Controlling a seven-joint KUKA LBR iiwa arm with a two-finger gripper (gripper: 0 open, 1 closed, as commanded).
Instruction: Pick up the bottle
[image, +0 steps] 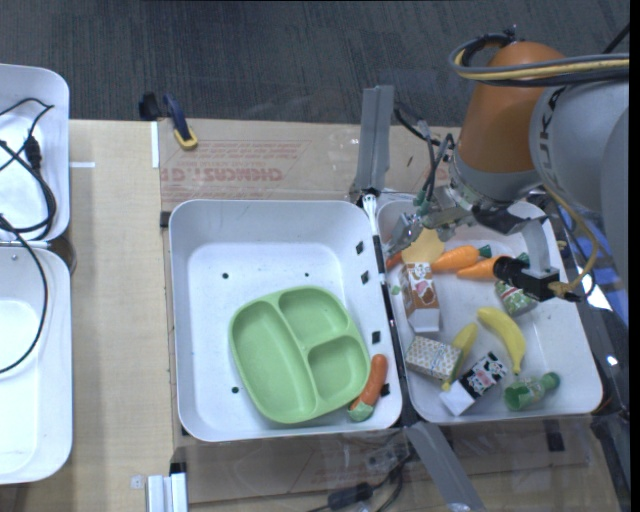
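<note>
The bottle (530, 390) is small, green and clear, and it lies on its side in the front right corner of the right bin (580, 405). My gripper (407, 230) hangs low over that bin's back left corner, close to the wall between the two bins. It is well away from the bottle, just above a yellow wedge (429, 246). Nothing shows between its fingers.
The right bin also holds two carrots (462, 259), a milk carton (421, 296), a banana (503, 336), a patterned box (432, 357), a cow-print carton (478, 379) and a green can (516, 298). In the left bin (200, 240) are a green divided plate (300, 350) and a sausage (372, 384).
</note>
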